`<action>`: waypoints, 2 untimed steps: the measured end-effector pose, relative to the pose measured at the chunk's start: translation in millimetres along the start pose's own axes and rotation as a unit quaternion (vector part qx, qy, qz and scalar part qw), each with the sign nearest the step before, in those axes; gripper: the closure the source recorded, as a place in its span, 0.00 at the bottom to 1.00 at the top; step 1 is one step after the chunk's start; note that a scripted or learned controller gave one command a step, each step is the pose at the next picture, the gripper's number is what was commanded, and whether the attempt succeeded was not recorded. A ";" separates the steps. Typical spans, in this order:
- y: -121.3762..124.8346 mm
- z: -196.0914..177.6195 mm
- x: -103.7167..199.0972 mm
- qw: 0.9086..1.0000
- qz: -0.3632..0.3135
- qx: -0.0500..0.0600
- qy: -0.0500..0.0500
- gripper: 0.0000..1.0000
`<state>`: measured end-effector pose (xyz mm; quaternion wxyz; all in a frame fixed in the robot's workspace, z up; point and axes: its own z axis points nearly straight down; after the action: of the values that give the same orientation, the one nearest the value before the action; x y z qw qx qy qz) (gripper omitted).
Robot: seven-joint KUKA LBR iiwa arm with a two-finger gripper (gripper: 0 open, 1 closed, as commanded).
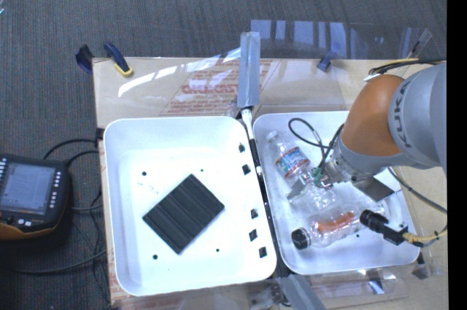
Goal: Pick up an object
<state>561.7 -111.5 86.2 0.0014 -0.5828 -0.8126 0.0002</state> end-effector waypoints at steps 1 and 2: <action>48.7 0.7 -23.9 1.000 -0.026 0.006 0.001 0.00; 69.3 2.1 -20.4 0.999 -0.038 0.020 0.002 0.00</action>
<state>633.9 -108.6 84.0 0.0143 -0.5516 -0.8338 0.0153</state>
